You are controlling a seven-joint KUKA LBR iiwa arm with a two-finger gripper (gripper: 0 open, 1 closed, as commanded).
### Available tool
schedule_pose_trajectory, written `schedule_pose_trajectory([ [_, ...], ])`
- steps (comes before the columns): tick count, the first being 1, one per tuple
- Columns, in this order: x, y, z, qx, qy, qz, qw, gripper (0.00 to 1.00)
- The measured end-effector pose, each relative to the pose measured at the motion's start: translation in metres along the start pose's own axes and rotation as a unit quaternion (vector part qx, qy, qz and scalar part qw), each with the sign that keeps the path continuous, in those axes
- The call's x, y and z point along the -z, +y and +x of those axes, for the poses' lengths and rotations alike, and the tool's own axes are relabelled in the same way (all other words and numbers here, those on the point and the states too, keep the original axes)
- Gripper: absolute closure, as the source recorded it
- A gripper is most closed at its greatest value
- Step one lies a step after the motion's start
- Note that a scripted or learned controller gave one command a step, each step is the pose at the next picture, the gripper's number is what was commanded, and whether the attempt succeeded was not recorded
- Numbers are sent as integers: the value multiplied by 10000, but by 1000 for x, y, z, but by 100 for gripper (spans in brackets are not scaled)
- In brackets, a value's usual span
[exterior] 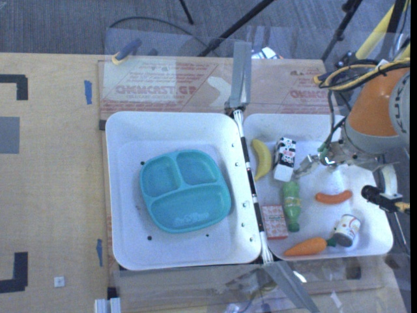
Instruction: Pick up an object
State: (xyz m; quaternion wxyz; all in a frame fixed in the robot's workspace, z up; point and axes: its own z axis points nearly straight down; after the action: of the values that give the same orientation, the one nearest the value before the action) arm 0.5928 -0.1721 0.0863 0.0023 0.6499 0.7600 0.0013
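The grey arm point(381, 113) with its orange band reaches in from the right, wrist bent low, its claw point(306, 167) pointing left, fingers seemingly slightly parted.

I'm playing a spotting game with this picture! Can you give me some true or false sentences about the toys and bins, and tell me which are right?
1. A teal divided plate lies in the left bin. True.
2. The banana lies on that plate. False: it lies in the right bin, near the divider.
3. The carrot lies near the front edge of the right bin. True.
4. The green bottle sits in the left bin. False: it is in the right bin, beside a small pink box.
5. The gripper holds the carrot. False: the gripper is close to the black-and-white cow carton, far from the carrot.
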Motion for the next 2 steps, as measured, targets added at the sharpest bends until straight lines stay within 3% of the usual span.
schedule_pose_trajectory([
  [1, 0, -3, 17, 335, 6, 8, 9994, 0],
  [2, 2, -78, 37, 1086, 5, -7, 9941, 0],
])
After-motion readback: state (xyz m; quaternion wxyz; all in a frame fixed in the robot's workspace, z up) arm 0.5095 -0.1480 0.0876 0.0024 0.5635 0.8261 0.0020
